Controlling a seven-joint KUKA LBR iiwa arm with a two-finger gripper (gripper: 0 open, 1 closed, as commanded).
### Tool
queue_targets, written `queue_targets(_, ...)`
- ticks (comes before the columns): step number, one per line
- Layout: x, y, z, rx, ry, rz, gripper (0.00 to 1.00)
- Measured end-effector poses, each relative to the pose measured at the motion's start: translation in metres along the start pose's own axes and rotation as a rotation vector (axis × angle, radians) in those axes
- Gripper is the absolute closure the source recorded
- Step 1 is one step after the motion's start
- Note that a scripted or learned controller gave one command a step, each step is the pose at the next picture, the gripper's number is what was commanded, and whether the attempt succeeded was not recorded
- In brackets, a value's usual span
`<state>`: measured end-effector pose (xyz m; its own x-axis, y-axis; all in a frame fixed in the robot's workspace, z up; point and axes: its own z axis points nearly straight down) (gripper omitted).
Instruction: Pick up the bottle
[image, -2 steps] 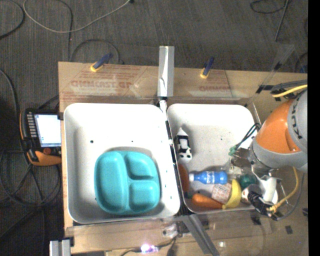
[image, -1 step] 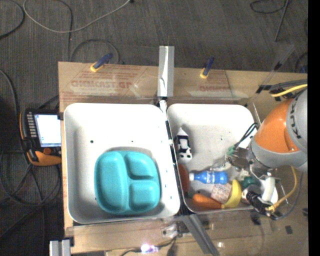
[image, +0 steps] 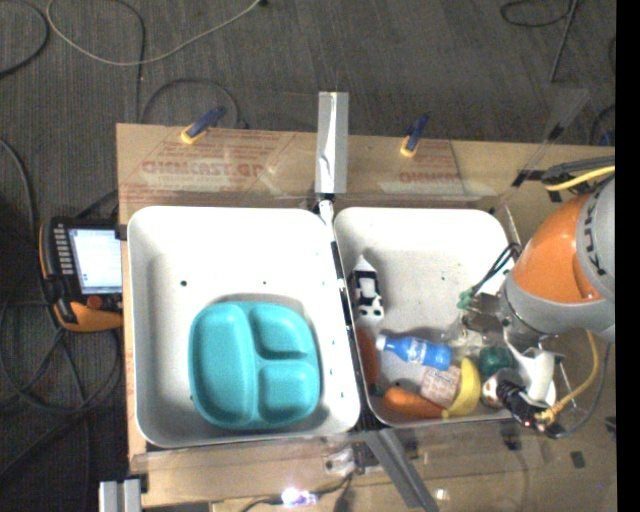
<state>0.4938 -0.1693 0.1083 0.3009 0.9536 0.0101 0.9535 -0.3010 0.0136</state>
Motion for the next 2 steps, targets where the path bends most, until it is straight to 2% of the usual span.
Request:
queue_targets(1, 0.002, 0.0, 0.0, 0.0, 0.002, -0.003, 0.0)
queue_targets(2, 0.034, -0.018, 0.018, -0.001, -0.017, -0.34, 0.0)
